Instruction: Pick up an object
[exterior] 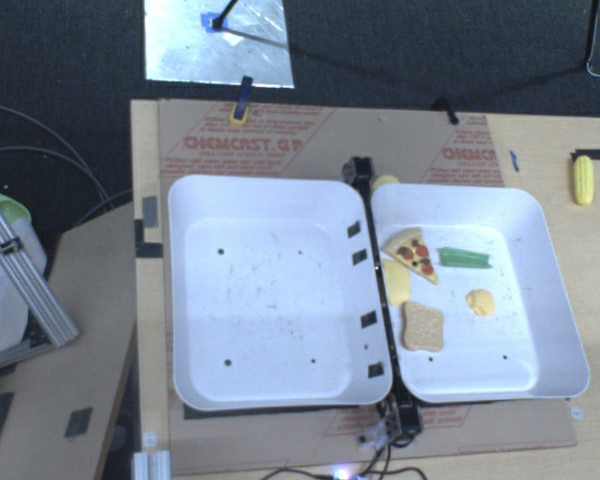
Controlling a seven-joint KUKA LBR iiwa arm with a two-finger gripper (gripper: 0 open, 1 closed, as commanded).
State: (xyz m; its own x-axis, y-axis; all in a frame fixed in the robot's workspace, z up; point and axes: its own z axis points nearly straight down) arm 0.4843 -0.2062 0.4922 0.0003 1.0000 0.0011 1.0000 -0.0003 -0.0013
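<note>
Pincer state cannot be told, and how the objects lie relative to it cannot be told either. All objects are gathered in the left half of the right bin (pixel 555 298): a pizza slice (pixel 412 254), a green piece (pixel 465 258) just beside it, a toast slice (pixel 423 327) and a small yellow lump (pixel 480 302). A yellow piece (pixel 397 284) is pressed against the wall shared with the left bin (pixel 210 368). Open floor is seen along the right and near sides.
</note>
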